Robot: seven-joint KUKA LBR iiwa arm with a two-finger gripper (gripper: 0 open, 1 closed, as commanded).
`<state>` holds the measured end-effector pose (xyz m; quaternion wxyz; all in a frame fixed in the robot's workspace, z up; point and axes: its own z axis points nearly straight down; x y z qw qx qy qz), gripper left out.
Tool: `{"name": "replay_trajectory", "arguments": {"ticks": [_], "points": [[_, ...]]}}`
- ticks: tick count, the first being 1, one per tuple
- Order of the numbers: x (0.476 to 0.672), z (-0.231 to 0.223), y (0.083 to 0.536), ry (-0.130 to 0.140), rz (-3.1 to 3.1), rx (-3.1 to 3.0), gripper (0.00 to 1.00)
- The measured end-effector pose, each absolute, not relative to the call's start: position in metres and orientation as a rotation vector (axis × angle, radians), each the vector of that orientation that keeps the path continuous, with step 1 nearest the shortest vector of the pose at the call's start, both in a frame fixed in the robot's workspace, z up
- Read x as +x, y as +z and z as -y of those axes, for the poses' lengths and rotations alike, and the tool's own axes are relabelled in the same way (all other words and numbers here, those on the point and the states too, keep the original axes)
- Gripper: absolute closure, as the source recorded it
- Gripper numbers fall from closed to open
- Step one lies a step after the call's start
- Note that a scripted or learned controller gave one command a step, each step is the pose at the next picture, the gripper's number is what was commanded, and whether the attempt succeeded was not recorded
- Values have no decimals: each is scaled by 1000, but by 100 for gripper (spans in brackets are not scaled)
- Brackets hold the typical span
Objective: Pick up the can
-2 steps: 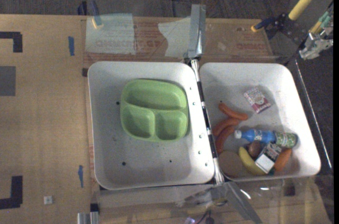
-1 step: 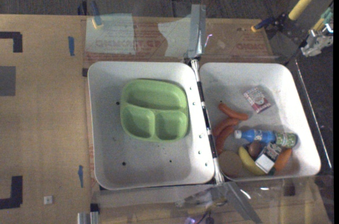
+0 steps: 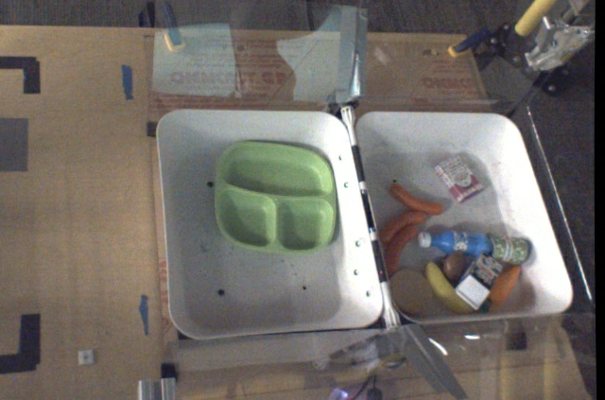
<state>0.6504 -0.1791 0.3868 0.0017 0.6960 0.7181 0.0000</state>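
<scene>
In the right bin, one can among the clutter

On the bench stand two white bins side by side. The left bin (image 3: 189, 294) holds one green plate (image 3: 276, 195) with three compartments, lying a little far of the bin's middle.

The right bin (image 3: 492, 138) holds the rest. There is one small pink and white carton (image 3: 458, 177) towards its far side, lying apart from the other things. Three orange carrots (image 3: 404, 223) lie close together by the left wall, and a fourth orange piece (image 3: 507, 283) sits in the near right corner. One clear bottle (image 3: 473, 244) with a blue label lies on its side across the near half. One yellow banana (image 3: 444, 287) curves just near of it, and one brown round thing (image 3: 410, 290) rests in the near left corner.

The one can (image 3: 484, 278), dark with a pale label, sits in the near right part of this bin. It is between the banana and the orange piece, touching both and just near of the bottle; whether it stands or lies is hard to tell
</scene>
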Motion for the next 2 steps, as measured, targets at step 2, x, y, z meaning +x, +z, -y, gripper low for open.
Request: {"name": "replay_trajectory", "arguments": {"ticks": [2], "points": [[639, 218, 348, -4, -2136, 2302, 100]]}}
